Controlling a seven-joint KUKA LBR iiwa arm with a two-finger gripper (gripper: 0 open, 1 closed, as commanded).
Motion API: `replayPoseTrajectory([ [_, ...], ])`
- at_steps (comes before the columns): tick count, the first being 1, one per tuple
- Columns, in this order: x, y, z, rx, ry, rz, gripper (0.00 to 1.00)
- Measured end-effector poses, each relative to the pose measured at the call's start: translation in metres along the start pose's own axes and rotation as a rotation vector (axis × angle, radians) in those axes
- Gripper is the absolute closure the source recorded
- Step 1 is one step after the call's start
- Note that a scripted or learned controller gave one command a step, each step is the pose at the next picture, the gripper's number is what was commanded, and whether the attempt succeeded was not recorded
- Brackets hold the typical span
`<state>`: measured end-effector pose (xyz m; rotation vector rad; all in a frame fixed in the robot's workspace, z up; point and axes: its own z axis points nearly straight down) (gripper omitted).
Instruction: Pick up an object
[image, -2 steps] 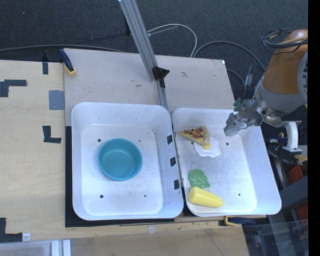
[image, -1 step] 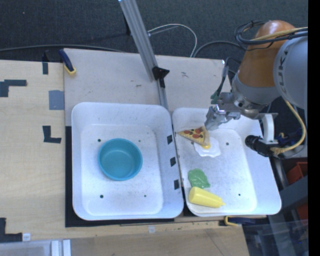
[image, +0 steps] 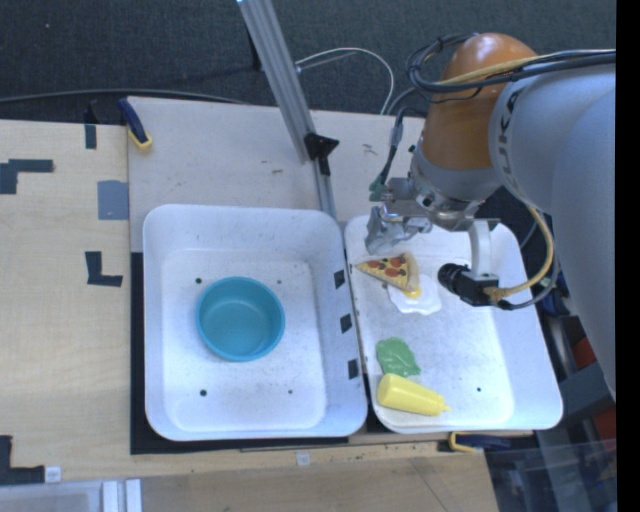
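- Pale wooden bench (image: 60, 330) bears strips of dark tape at its left side; dark floor lies beyond its far edge, with cables trailing there.
- Two shallow white bins sit side by side: the left bin (image: 170, 400) holds a blue bowl (image: 240, 318).
- No readable writing or labels show.
- The right bin (image: 520, 390) holds a pizza slice (image: 391, 272) at its far end, long axis slanting from far left to near right, resting on a white piece (image: 420, 302).
- A green leaf (image: 397, 355) and a yellow piece (image: 408, 397) lie nearer, the yellow one lengthwise left to right.
- The gripper (image: 385, 232) hangs just beyond the pizza slice; whether it is spread or closed, I cannot tell.
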<state>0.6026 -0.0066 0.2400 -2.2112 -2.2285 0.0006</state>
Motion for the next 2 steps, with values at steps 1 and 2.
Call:
replayPoseTrajectory([
  [1, 0.051, 0.016, -0.003, -0.001, 0.000, 0.001, 1.00],
  [2, 0.105, 0.028, -0.003, -0.002, -0.001, 0.001, 1.00],
])
